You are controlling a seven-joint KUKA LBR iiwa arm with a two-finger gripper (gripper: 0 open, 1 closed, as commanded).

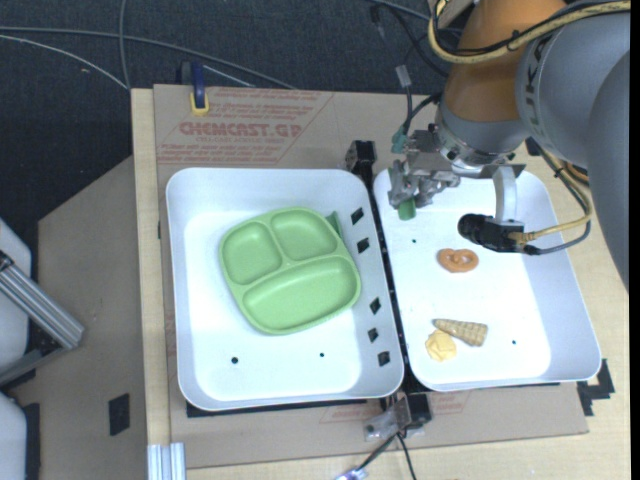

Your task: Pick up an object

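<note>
A: Right bin [560, 298] first. What's in it?

B: Orange pretzel-like piece [459, 260] mid-bin. Nearer the front edge, a tan cone [462, 331] lying on its side, and a small yellow lump [440, 346] touching the cone's left end. Pretzel sits well apart from those two.

A: Anything green?

B: Small green bit [406, 209] at the bin's back left corner, right under the gripper [413, 194]. Looks like it sits between the jaws, but the metal crowds it and I can't tell if it's pinched or merely beside them.

A: So jaws open or shut?

B: Can't tell. They point down at that corner, close over the green bit, too cluttered to read the gap.

A: Arm?

B: Comes in from the right, orange band [500, 38] above the wrist, grey link off the top right. A black part [487, 230] with a cable hangs over the bin just right of the gripper, above the pretzel.

A: Left bin [200, 348]?

B: Green divided plate [291, 269], three compartments, flat, about centre, turned at an angle.

A: Under it all?

B: Both bins side by side, touching, on a cardboard sheet [250, 128] with red print on the tabletop. Blue clamp [200, 88] at its back edge.
</note>
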